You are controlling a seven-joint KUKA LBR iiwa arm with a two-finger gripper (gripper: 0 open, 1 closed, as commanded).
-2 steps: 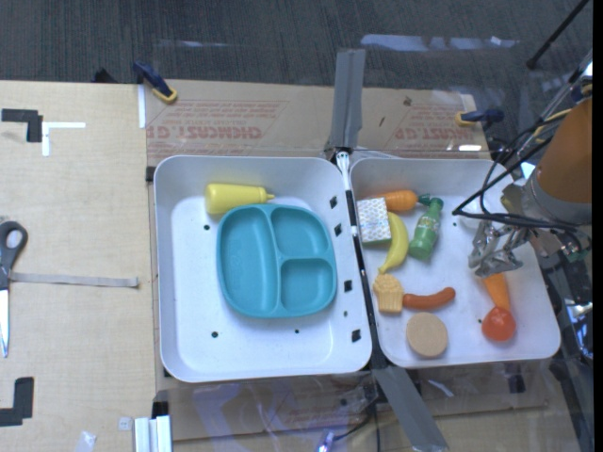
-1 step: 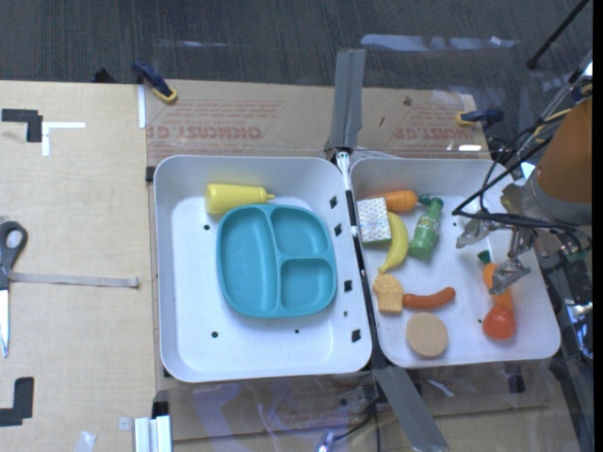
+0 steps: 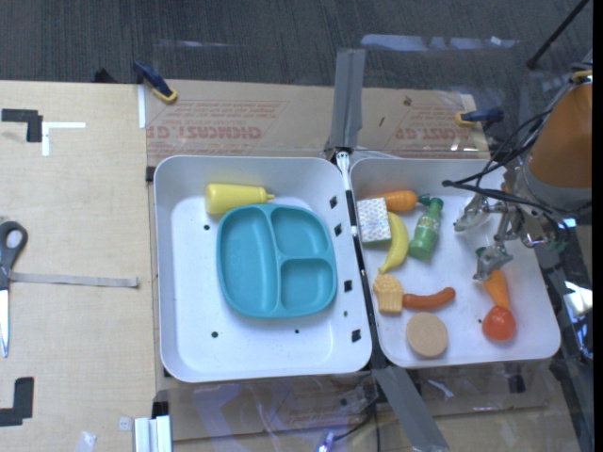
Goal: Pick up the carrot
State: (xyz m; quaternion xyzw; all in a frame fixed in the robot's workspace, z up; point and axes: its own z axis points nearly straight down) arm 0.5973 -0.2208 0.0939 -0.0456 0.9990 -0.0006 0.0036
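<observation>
Carrot [image 3: 497,288]: one, orange, short and tapered, plastic look. Lies in the right bin near its right wall, running slantwise, upper end under the metal fingers; lower end just beside a red-orange tomato-like ball.

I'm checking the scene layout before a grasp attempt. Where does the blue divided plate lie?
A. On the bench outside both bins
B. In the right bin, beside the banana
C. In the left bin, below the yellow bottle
C: the blue divided plate lies in the left bin, just below the yellow bottle.
</observation>
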